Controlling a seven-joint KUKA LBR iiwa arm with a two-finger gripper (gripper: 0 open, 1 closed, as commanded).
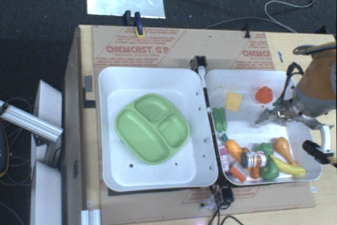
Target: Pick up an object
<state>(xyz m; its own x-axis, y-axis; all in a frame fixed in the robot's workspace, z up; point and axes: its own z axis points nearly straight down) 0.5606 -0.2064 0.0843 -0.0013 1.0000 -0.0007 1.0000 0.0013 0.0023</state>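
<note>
Camera view looks down on a table point(158, 47) carrying two white bins. The left bin point(113, 87) holds a green divided plate point(151, 127). The right bin point(247, 81) holds the toy food: a yellow block point(233, 101) and a red tomato point(264, 95) toward its far side, a green pod point(219, 118) against the left wall, and a crowded heap along the near edge with a carrot point(233, 149), a small can point(254, 158), a green pepper point(269, 169), a banana point(288, 167) and an orange-brown squash point(283, 147).

The arm point(318, 84) reaches in from the right, and its pincer point(271, 115) sits low over the middle of the right bin, above bare white floor. Whether its fingers are spread or closed I cannot tell from this angle, and nothing is visibly caught in it.

The tomato lies just beyond the pincer, toward the far wall and slightly left; it stands alone and looks like the cleanest target. The squash lies just on the near side, its long axis running slantwise toward the near right corner, so a grasp there would need to close across that axis. The heap beside it is tightly packed, and reaching into it risks nudging neighbours.
</note>
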